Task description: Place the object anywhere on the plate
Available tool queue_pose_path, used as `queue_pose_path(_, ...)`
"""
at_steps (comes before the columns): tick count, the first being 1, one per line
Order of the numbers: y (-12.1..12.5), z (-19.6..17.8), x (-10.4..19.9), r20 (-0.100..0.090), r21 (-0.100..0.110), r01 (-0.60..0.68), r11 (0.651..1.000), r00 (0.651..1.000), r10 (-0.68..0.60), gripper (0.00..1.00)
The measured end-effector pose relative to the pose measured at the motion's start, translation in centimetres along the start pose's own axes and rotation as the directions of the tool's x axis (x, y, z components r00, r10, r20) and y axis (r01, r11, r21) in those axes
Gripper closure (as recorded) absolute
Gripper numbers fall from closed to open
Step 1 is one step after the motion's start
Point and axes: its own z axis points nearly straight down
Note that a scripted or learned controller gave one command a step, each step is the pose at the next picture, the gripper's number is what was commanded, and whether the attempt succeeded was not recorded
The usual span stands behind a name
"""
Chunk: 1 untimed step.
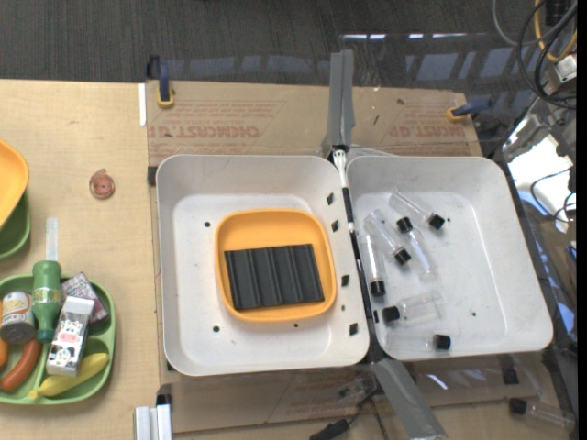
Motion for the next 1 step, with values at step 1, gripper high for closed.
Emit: queue_pose_path(1,-0.08,-6.78,-0.48,0.0,-0.001,0.182,0.983,0.983,-0.182,0.0)
